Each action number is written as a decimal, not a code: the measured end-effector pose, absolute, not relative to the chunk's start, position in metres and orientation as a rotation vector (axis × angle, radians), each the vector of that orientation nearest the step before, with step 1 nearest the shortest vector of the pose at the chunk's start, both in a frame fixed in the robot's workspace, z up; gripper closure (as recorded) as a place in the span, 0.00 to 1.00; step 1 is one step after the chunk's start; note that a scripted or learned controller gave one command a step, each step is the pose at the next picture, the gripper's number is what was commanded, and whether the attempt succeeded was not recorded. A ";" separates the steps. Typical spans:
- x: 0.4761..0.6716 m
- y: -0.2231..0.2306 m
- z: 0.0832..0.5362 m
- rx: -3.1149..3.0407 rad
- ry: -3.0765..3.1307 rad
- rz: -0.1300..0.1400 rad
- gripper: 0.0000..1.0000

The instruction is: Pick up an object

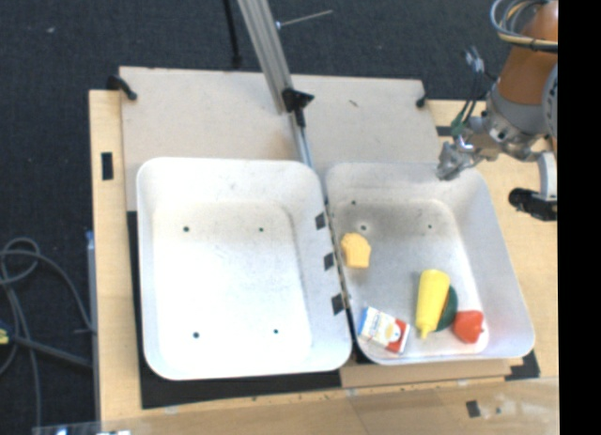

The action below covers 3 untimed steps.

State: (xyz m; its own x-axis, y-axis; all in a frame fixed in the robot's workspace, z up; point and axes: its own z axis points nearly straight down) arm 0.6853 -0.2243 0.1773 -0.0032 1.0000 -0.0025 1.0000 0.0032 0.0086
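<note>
You have a light wooden bench set on dark carpet. A pale board lies across its far half, held by black clips at the corners. A slanted metal rail comes down from the top and ends between the two bins. At your far left, grey cables loop over the carpet. Small black tabs sit along the seam where the bins meet.
</note>
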 end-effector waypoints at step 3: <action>0.662 -0.180 0.296 2.214 2.226 0.002 1.00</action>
State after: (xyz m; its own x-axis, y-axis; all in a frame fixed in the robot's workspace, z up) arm 0.6621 -0.1802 0.2958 -0.0055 1.0000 -0.0006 1.0000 0.0055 0.0019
